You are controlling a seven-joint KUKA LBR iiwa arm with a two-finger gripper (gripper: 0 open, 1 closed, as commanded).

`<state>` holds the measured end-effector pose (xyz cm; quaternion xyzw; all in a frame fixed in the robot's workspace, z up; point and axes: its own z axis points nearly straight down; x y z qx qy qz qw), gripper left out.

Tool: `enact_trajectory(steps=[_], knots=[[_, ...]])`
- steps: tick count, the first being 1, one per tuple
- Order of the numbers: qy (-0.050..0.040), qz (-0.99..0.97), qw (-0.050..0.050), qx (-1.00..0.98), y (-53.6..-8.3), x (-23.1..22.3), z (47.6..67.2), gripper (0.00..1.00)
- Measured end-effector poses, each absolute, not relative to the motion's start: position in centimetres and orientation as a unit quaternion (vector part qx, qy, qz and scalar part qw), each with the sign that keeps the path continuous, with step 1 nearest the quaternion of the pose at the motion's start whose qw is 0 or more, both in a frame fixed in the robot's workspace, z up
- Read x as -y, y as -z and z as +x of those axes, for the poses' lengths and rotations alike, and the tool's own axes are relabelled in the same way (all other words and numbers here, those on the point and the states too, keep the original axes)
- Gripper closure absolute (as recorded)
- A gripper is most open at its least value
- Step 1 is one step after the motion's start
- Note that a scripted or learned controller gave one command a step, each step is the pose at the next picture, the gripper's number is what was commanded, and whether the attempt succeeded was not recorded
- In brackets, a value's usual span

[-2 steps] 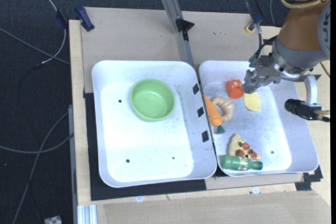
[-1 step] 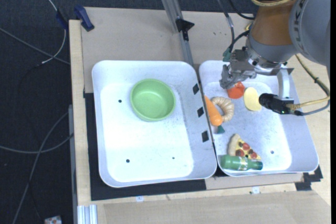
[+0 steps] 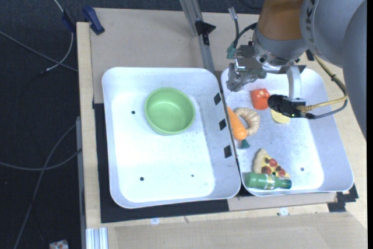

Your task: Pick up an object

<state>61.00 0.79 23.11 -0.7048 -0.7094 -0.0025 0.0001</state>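
Note:
My gripper [image 3: 238,82] hangs over the far left corner of the right bin [image 3: 326,143], close to its rim. Just right of it lies a red block [image 3: 260,97]. Nearer the camera, an orange carrot [image 3: 237,123] rests against a beige ring-shaped toy [image 3: 250,116]. A yellow piece [image 3: 281,118] lies partly under a black fitting on the arm. A pizza slice toy [image 3: 270,165] and a green bottle [image 3: 267,182] sit at the bin's near edge. I see nothing held in the gripper.
The left bin [image 3: 128,143] holds a green bowl [image 3: 169,110]. A metal pole [image 3: 189,3] slants up from between the bins. The big grey and orange arm [image 3: 303,3] covers the far right of the right bin.

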Motion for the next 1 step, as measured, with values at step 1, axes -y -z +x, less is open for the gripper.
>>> enact_trajectory(steps=[1], knots=[[0.0016, -0.705, 0.0, 0.709, -22.38, -6.26, 62.16, 1.0]])
